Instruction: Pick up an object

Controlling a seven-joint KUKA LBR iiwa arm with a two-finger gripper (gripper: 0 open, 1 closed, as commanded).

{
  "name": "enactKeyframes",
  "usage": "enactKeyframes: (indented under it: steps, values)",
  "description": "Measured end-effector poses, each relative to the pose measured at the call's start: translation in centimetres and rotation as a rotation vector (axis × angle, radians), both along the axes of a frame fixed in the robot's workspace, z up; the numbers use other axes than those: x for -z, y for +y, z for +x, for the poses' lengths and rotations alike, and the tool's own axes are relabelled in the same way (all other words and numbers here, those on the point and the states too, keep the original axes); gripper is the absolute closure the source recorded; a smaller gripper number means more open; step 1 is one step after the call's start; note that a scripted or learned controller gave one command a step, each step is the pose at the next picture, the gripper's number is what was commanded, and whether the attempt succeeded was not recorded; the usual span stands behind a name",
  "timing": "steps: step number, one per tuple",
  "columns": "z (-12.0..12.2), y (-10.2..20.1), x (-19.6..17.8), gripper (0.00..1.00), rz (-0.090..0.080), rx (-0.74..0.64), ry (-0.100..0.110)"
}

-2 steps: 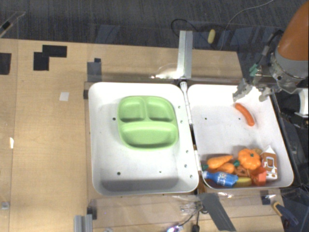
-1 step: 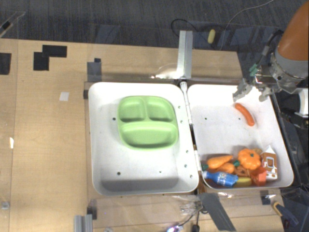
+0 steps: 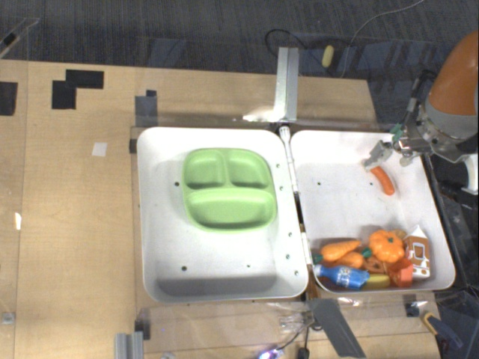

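Observation:
My gripper [image 3: 391,155] hangs over the far right corner of the right bin [image 3: 337,200], open, with nothing between its fingers. A small orange-red sausage [image 3: 384,180] lies on the bin floor just in front of it, apart from the fingertips. Along the near edge of the same bin is a heap of toy food: an orange carrot [image 3: 340,250], a pumpkin [image 3: 387,245], a blue bottle [image 3: 343,277], a yellow piece [image 3: 378,280] and a small carton [image 3: 418,253].
The left bin [image 3: 161,223] holds a green divided plate [image 3: 228,188]. A metal post [image 3: 287,81] stands at the back between the two bins. The arm's orange band [image 3: 456,88] rises at the right edge.

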State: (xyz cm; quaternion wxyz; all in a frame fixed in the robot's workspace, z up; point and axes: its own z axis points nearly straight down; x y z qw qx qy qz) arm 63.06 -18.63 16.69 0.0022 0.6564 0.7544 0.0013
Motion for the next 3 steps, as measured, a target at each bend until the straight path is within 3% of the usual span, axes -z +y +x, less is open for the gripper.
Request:
enactKeyframes:
  steps: [1,2,3]
  values:
    - [-0.5,-1.9,7.8,0.0,-0.002,-0.211,-0.005]
    - [4.1,1.5,5.2,0.0,0.0,-0.031,-0.004]
    - [0.7,-1.9,7.9,0.0,-0.001,-0.066,-0.004]
